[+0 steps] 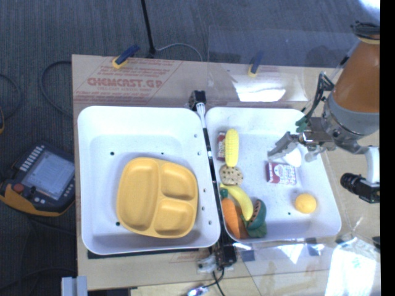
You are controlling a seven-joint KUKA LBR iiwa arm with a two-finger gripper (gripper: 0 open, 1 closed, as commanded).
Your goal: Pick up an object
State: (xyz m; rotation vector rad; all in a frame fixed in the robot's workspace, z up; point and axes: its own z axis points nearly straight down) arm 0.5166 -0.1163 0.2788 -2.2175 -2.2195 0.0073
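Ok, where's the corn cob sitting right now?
The corn cob stands lengthwise near the left wall of the right bin, just above the cookie and the banana, well left of the gripper.

Bright, even overhead light. Both white bins (148, 119) near blown out, walls losing detail. Strong glare patch on clear sheet (262, 91) behind the right bin; more glints on plastic at lower right corner (355, 264). Shadows soft, short (faint under the yellow tray (157, 196)). Overexposed white blotch top right. Overall slightly soft focus; carpet dim, grainy.
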